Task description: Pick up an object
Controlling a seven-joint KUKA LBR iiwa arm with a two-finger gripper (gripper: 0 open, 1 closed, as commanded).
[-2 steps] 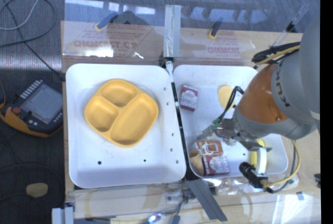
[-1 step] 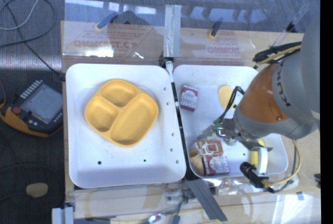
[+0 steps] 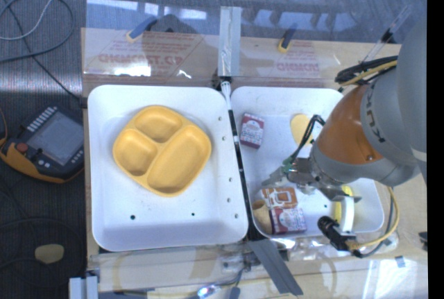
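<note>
The grey arm (image 3: 388, 117) is taking up most of the right side, reaching in over the right bin (image 3: 277, 100) with its orange band (image 3: 350, 134) lying above the wrist, and it is leaning down and toward the bin's near left corner. The left bin (image 3: 104, 221) is holding a yellow divided plate (image 3: 161, 149) with three compartments, sitting a little above the bin's middle and well apart from the arm. In the right bin, a brown-and-white packet (image 3: 281, 199) is lying on top of a red-and-white packet (image 3: 288, 221) at the near left corner, and the pair seem to be running roughly along the bin's left-to-right direction, though their edges are partly covered by the wrist. The gripper (image 3: 295, 173) is hovering just above and touching or nearly touching the upper edge of the brown-and-white packet; which of the two I cannot tell. That packet is lying just below and slightly left of the gripper, so I judge the coming move to be a short drop toward the near corner. A small red carton (image 3: 252, 130) is standing near the bin's left wall, further back. A yellow rounded object (image 3: 300, 126) is peeking out beside the wrist, and another yellow piece (image 3: 342, 211) is showing under the arm. Whether the claw is wide or narrow I cannot tell.
</note>
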